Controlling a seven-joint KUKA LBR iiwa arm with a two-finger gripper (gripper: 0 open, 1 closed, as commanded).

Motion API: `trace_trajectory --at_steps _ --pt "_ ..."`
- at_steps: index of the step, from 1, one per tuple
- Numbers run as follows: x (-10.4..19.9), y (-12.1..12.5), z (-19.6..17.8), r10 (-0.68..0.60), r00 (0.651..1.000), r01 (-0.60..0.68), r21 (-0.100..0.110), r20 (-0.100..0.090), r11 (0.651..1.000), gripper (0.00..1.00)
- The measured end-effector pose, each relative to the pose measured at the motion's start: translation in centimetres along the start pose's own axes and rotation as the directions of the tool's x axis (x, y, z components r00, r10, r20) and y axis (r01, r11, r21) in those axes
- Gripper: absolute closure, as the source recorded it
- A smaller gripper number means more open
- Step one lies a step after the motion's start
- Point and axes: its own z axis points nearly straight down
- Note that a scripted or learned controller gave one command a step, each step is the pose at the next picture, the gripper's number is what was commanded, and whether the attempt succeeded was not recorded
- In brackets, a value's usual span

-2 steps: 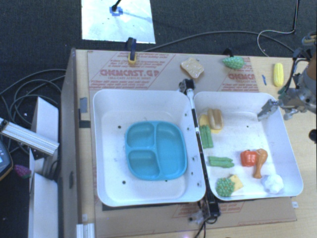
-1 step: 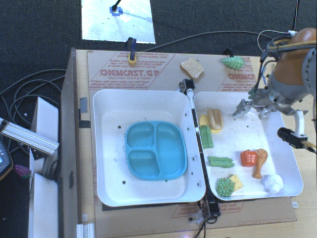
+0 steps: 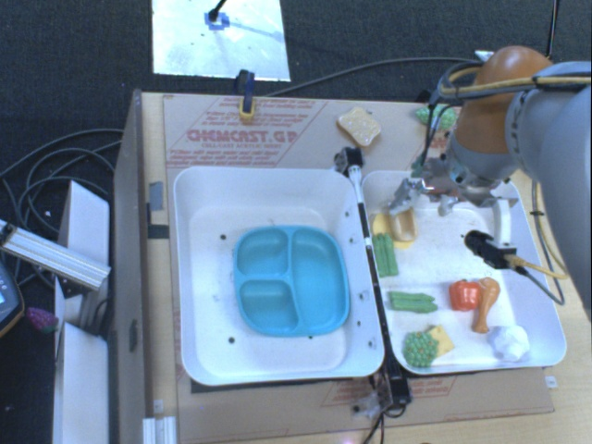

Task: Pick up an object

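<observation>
The arm (image 3: pixel 518 109) reaches in from the right, orange band up top, and its gripper (image 3: pixel 404 202) hangs over the back left corner of the right bin (image 3: pixel 546 336). Two grey fingers (image 3: pixel 400 195) point down and to the left, tips right at a pale yellow piece (image 3: pixel 400 226) lying by the bin's left wall. Whether the jaws are apart or closed on it, I cannot tell from this angle; the tips and the yellow piece overlap.

Just below that piece, a green bean pod (image 3: pixel 385 254) lies along the divider. A second green pod (image 3: pixel 413 302) lies flat further forward. Near the front edge, a cluster of peas (image 3: pixel 420 348) touches a yellow wedge (image 3: pixel 442 339). To the right, a red pepper (image 3: pixel 465 295) sits beside an orange drumstick (image 3: pixel 486 303), and a white lump (image 3: pixel 509 342) rests in the front right corner.

Over in the left bin (image 3: pixel 208 276), a blue divided plate (image 3: pixel 290 280) lies flat. Behind the bins, a slice of toast (image 3: pixel 359 126) sits on the cardboard (image 3: pixel 277 132).
</observation>
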Motion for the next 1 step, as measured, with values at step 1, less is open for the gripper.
trace_trajectory --at_steps 1 --pt "-0.71 1.82 5.26 0.000 1.000 0.000 -0.002 0.002 1.000 0.00"
